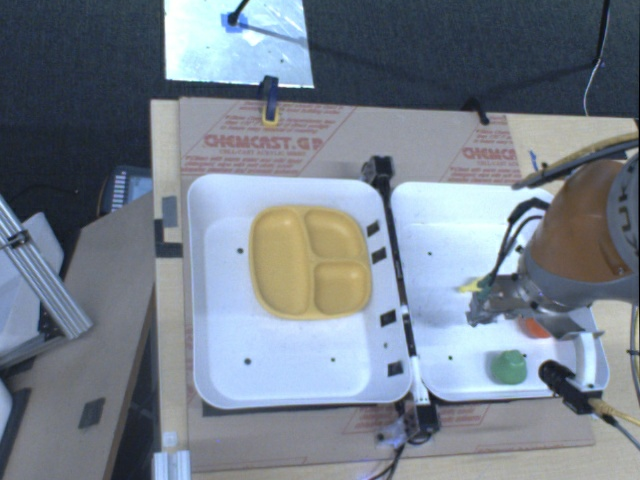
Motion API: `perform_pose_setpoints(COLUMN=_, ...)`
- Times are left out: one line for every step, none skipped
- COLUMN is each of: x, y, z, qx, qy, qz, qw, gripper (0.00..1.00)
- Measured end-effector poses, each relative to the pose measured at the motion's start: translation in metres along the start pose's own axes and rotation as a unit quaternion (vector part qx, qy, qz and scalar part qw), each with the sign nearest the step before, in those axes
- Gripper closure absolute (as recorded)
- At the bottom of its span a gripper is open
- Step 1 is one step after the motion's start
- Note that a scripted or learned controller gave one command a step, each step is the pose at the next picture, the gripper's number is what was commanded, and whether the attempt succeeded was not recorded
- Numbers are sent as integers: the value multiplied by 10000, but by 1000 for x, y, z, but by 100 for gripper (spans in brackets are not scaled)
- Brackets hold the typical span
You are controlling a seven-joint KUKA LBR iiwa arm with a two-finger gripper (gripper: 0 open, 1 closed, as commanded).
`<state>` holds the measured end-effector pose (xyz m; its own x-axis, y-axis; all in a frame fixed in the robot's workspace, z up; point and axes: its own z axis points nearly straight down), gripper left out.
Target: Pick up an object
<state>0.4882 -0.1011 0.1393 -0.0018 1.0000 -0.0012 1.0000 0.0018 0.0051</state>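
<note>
The jaws [484,306] hang low in the right bin [440,218], just above the green object [507,366], probably seeking something; their opening I cannot tell.

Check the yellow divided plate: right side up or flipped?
Right side up: the yellow divided plate shows three sunken compartments facing up, in the left bin.

yellow tray [308,262], green object [508,366]

Grey arm [575,278], orange band, black cables.
</note>
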Motion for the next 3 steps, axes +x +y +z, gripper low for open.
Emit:
perform_pose_setpoints(x=1, y=3, z=-43, qx=-4, qy=0, qz=-10, qw=10000, gripper=100)
perform_pose_setpoints(x=-9, y=3, z=-93, qx=-13, qy=-5, qz=-9, qw=10000, gripper=100)
perform_pose_setpoints(x=-10, y=4, z=-107, qx=6, qy=1, qz=-13, qw=10000, gripper=100)
